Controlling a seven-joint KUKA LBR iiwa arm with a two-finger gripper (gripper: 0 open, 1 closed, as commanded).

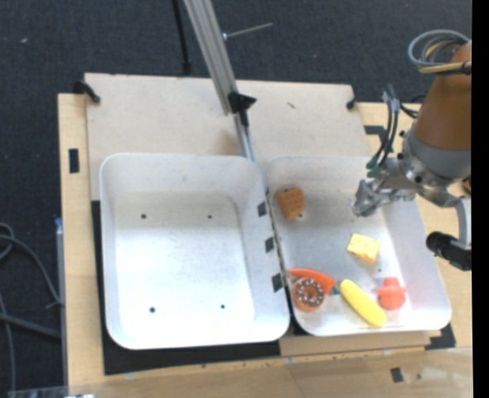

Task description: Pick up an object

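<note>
One end effector (pixel 367 201) hangs over the upper right part of the right bin (pixel 418 222), carried by the grey arm with its orange band (pixel 443 106) entering from the right of the camera view. Whether it is open or closed cannot be told at this resolution; nothing is visibly held in it. Nearest to it lies a pale yellow block (pixel 363 248), just below the end effector on the bin floor and apart from it. A brown lump (pixel 291 203) rests to the left of the end effector, near the bin's left wall. Along the bin's lower edge sit a yellow banana-shaped item (pixel 362 302), a small red-orange item (pixel 390 294) just beside it on the right, and a doughnut-like ring (pixel 309 292) on an orange piece (pixel 319 277) at the lower left corner. The left bin (pixel 112 222) stands touching the right bin on the table (pixel 162 114). A metal post (pixel 215 52) rises at a slant behind the bins.
</note>
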